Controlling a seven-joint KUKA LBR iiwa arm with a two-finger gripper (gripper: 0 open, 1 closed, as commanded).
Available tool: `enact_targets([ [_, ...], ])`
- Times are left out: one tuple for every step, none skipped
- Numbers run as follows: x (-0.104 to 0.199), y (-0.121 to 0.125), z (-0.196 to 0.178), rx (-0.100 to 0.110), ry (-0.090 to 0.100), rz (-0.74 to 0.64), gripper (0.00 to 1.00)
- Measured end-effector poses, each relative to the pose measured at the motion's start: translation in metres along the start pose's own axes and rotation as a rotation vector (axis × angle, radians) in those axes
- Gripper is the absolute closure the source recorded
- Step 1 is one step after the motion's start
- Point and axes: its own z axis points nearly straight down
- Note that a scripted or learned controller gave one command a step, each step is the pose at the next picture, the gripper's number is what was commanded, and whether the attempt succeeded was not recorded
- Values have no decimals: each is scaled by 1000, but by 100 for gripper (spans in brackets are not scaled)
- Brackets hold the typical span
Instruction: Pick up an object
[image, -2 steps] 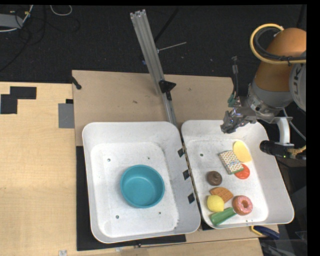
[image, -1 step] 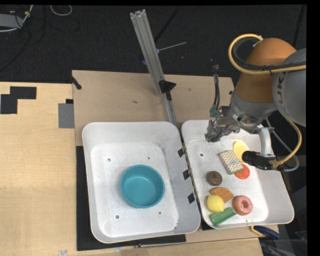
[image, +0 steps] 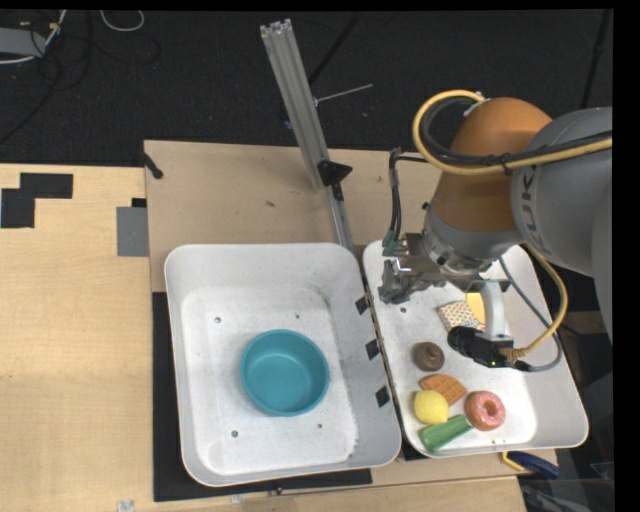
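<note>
Hovering: fingers (image: 392, 288) over right bin (image: 560, 420) | toys (image: 455, 395) nearby | bowl (image: 285, 372) left bin

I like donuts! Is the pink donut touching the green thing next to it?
Touching. In the camera view, the pink donut lies against the upper end of the green vegetable toy, with no white bin floor visible between them.

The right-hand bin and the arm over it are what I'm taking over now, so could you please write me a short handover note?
Hand: low over the upper left of the right bin; whether it is open or shut cannot be made out, and nothing is seen held.
Right bin: chocolate doughnut, cracker, lemon, green vegetable, pink doughnut, all toward the near end.
Left bin: teal bowl.
Done: no pick visible.
Left: grasp and lift one object.
</note>
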Motion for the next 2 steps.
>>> enact_targets([
  [50,-19,-12,-2,0,0,100],
  [88,-46,-14,-1,0,1,100],
])
